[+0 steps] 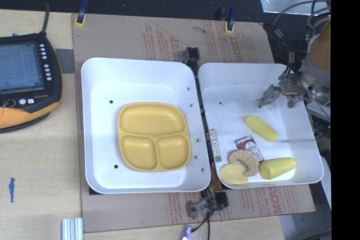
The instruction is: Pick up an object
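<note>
The right bin (225,84) holds several small items. A yellow corn cob (261,127) lies near its middle. At the front edge sit a yellow oblong piece (277,167), a pale yellow round piece (232,174), a tan ring-shaped piece (244,158) and a small red and white packet (248,145). My gripper (279,99) hangs over the back right of this bin, above and behind the corn cob. Its fingers are spread open with nothing between them.
The left bin (101,87) holds a yellow divided plate (153,136). A tablet in an orange case (25,78) lies on the bench at far left. Clamps (229,18) stand at the back edge of the brown board, and cables run at the right.
</note>
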Tool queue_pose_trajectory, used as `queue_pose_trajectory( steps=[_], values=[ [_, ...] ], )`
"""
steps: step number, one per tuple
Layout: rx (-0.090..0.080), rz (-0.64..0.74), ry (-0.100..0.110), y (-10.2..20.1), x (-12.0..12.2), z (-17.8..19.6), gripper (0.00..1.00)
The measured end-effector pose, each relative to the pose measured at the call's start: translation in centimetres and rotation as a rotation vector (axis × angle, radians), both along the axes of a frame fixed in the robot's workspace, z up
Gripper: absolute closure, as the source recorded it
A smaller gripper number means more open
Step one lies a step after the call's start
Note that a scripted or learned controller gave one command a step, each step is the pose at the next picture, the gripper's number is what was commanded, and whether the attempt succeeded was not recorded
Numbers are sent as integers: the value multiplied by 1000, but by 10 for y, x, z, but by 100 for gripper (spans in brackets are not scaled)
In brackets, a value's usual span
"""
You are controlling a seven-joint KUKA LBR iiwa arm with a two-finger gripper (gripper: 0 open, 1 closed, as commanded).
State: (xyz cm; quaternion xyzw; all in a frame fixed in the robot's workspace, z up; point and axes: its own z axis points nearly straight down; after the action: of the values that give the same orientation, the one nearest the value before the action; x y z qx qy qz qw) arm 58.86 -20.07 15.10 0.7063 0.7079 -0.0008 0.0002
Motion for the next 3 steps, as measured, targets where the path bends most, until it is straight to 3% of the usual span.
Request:
queue_pose_trajectory(
  steps=[1,2,3],
  values=[
    [1,4,4,32,-20,-44,0],
    [1,4,4,36,-38,-59,0],
    [-1,8,6,35,-38,-49,100]
  ],
)
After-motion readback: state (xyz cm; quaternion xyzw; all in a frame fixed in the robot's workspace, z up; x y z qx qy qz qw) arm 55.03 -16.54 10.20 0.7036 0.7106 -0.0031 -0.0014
